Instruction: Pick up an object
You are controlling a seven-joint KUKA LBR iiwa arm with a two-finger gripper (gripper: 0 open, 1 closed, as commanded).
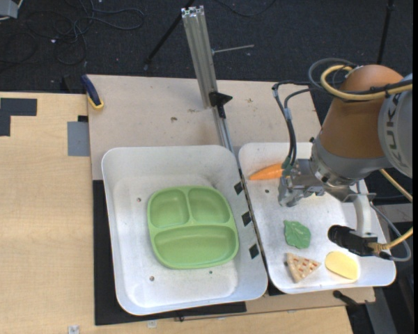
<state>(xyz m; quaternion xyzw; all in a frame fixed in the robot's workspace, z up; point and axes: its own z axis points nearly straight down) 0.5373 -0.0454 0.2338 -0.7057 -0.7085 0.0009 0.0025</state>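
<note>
Pizza slice (pixel 302 267) and yellow piece (pixel 342 264) lie nearest; my jaws (pixel 290 195), aperture indeterminate, hover beside the carrot (pixel 266 173) above the green piece (pixel 297 234).

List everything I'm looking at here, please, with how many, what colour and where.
bins: 2, white, side by side on the bench
divided plate: 1, green, in the left bin
carrot: 1, orange, far end of the right bin
leafy piece: 1, green, middle of the right bin
pizza slice: 1, tan, near edge of the right bin
yellow piece: 1, yellow, beside the pizza slice
metal post: 1, silver, behind the bins
arm: 1, grey with orange, over the right bin
jaws: 1 set, grey, just beside the carrot
</note>
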